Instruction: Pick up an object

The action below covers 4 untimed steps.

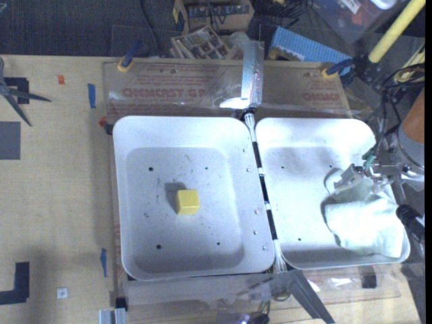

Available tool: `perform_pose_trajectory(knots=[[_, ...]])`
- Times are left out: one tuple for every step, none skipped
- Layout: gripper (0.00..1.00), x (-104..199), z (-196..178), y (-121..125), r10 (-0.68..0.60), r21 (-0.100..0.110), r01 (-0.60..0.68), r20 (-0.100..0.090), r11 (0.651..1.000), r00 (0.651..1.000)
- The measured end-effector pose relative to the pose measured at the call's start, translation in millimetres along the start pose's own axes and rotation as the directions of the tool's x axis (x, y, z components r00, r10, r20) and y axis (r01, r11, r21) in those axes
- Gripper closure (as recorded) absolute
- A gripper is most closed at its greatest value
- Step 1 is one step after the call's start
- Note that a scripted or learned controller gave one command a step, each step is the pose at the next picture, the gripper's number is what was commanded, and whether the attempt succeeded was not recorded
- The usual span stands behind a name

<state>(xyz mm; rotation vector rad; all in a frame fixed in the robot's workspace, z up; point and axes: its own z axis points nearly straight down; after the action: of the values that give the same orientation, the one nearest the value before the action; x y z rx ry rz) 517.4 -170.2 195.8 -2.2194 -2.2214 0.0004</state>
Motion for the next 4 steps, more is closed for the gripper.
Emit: perform_pose_trajectory(knots=[[0.0,-14.5,-52.3,-31.8,-0.16,-0.005,0.16,0.004,0.987,0.987],[0.0,1.3,60.7,-38.0,-0.212,-0.002,0.212,0.001,0.977,0.977],[1.0,-1.0,50.6,-37.8,-0.208,-0.005,0.208,0.004,0.978,0.978],[1.0,16.4,96.3,-26.1,0.194,0.001,-0.194,0.0,0.981,0.981]])
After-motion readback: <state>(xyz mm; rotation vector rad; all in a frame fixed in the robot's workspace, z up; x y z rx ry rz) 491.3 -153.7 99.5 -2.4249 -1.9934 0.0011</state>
